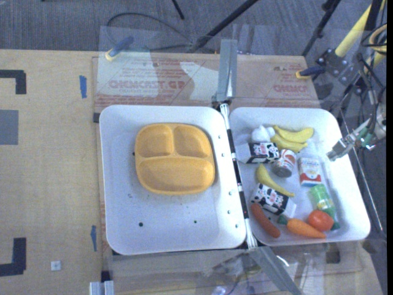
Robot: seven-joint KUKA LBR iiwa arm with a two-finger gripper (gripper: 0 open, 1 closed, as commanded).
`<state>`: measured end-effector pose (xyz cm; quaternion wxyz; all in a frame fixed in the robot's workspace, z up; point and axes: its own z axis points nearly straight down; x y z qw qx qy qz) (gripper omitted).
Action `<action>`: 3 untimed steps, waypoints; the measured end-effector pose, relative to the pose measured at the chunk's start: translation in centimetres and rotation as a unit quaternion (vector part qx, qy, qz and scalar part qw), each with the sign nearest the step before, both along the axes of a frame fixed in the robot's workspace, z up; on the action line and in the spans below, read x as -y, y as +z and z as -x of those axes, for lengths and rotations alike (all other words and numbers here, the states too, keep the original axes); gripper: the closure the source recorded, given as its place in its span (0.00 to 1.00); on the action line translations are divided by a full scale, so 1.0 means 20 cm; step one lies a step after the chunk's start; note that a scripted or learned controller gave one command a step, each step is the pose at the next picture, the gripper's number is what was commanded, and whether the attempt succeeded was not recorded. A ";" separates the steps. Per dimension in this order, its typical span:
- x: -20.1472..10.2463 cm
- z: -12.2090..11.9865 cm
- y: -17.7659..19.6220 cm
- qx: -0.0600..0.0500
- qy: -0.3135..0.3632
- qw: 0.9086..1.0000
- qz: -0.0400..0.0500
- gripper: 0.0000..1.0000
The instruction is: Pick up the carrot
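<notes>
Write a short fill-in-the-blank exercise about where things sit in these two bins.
1. The yellow divided plate lies in the ____ bin.
2. The carrot lies in the right bin, near its ____ edge.
3. The red tomato sits touching the ____.
4. The divided plate has ____ compartments.

Missing words: left; front; carrot; three

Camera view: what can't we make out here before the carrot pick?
- Tool: small and blurred at the right bin's edge; open or shut unclear.
- Arm: cut off by the right edge.
- Carrot: its green end is tucked against a carton; contact unclear.
- Carton labels: too small to read.
</notes>
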<state>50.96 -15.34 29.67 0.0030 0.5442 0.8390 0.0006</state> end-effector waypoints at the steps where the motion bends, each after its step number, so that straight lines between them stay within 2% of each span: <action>1: -0.28 0.06 0.26 -0.001 0.017 1.000 0.000 1.00; 2: -0.75 -0.15 0.27 0.000 -0.052 0.999 -0.001 1.00; 3: -0.41 -0.03 0.29 -0.003 -0.071 0.997 -0.001 1.00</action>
